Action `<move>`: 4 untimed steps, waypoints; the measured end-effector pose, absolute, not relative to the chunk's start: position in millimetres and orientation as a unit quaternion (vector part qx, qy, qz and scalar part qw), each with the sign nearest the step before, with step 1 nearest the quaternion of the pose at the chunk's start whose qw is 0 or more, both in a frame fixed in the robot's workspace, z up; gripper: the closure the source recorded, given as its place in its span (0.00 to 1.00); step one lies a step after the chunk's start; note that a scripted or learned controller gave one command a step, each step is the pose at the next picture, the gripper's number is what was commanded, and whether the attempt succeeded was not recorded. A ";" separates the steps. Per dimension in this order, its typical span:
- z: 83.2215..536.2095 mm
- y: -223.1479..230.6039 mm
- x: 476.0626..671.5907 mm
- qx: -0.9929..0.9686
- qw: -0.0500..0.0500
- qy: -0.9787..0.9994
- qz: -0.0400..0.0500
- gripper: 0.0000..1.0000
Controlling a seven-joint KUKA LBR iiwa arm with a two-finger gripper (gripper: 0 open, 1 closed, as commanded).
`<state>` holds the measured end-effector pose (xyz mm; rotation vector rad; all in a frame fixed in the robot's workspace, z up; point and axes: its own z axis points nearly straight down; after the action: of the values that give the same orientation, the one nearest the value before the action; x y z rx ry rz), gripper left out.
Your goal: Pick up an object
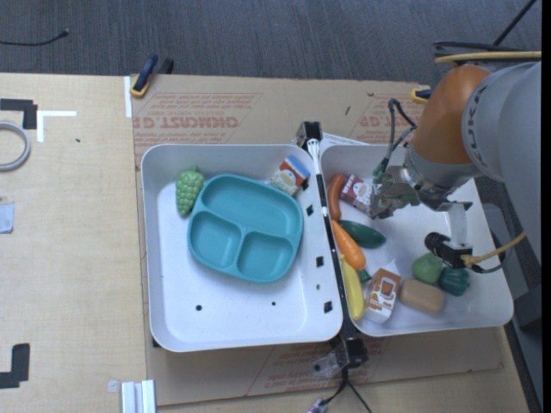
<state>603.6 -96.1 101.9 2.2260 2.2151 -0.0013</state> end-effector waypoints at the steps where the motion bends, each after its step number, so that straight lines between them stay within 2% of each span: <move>1: 101.9 -96.1 603.6 0.709 0.001 0.705 0.000 0.00; 2: 192.1 -47.8 541.2 0.707 0.000 0.707 0.000 0.00; 3: 191.9 -41.4 485.8 0.709 0.000 0.706 -0.001 0.00; 4: 191.9 -41.4 485.8 0.708 0.000 0.706 0.000 0.00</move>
<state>485.8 -41.4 191.9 2.2260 2.2177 -0.0014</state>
